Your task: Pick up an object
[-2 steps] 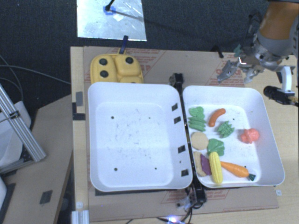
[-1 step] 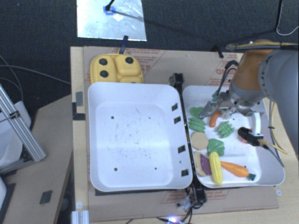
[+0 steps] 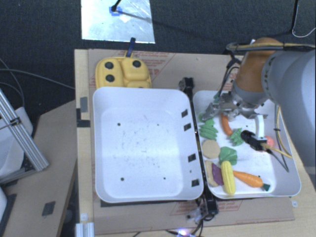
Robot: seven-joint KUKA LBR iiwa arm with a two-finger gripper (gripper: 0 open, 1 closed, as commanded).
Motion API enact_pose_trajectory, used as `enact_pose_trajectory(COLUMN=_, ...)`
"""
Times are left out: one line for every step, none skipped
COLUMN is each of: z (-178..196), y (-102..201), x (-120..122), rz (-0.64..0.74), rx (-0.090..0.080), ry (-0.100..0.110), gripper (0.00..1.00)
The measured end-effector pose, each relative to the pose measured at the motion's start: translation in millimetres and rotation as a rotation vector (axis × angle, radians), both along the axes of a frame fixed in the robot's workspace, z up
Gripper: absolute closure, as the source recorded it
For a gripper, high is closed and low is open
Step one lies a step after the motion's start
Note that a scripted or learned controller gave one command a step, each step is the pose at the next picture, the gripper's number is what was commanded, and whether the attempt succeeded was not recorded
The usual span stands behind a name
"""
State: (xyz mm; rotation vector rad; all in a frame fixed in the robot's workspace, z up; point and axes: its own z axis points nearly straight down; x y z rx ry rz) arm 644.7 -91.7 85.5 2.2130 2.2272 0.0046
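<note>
At the right bin's (image 3: 284, 184) near edge you see a corn cob (image 3: 227, 176) and a carrot (image 3: 247, 178). Mid-bin lie green leaves (image 3: 209, 130) and a second carrot (image 3: 225, 124). At its far edge hangs the gripper (image 3: 232, 108); finger state cannot be determined. The left bin (image 3: 106, 100) adjoins.

No readable text from my seat.
I see faint red print on the cardboard (image 3: 163, 59) at upper centre, too blurred to read.
</note>
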Motion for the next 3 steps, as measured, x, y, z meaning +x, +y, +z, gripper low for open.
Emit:
enact_pose_trajectory(z=13.4, y=-2.0, x=1.9, rz=-0.002, rx=-0.001, ry=-0.007, gripper=1.0)
enact_pose_trajectory(z=102.9, y=24.0, x=-69.4, rz=-0.004, rx=0.001, ry=0.003, gripper=1.0)
enact_pose_trajectory(z=176.6, y=89.6, x=-109.0, rz=0.004, rx=0.002, ry=-0.002, gripper=1.0)
